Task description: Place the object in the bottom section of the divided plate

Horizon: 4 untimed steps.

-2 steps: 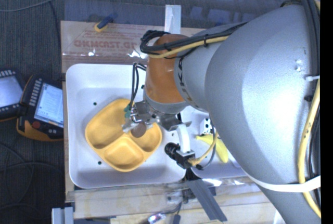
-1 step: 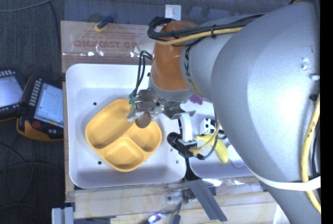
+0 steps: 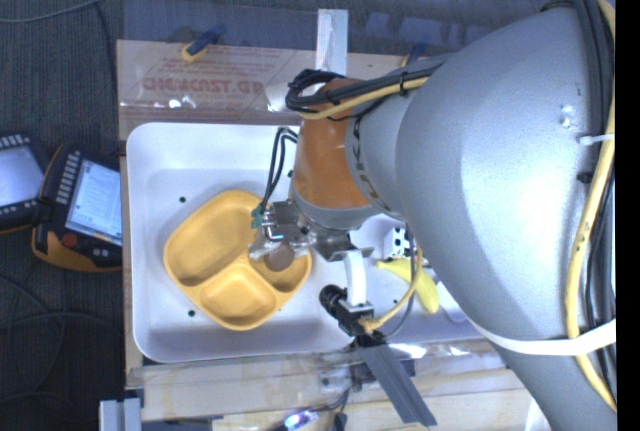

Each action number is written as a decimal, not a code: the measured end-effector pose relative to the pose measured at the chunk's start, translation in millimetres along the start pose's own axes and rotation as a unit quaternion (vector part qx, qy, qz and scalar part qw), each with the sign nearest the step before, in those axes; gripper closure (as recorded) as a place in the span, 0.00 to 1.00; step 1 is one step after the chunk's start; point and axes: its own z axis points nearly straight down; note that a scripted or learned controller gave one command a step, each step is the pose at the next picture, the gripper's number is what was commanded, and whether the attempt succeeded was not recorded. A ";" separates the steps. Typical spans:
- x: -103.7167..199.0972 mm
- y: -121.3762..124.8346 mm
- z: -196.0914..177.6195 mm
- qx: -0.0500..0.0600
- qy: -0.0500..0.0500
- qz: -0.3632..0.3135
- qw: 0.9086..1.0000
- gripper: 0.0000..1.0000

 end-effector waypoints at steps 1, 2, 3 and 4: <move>25.0 27.5 -70.4 -0.001 0.001 -0.120 0.993 1.00; 15.8 18.4 -28.7 -0.001 0.000 -0.230 0.973 1.00; 16.2 18.3 -28.7 -0.001 0.001 -0.231 0.973 0.00; -12.1 21.0 -119.6 -0.003 0.000 -0.244 0.970 0.00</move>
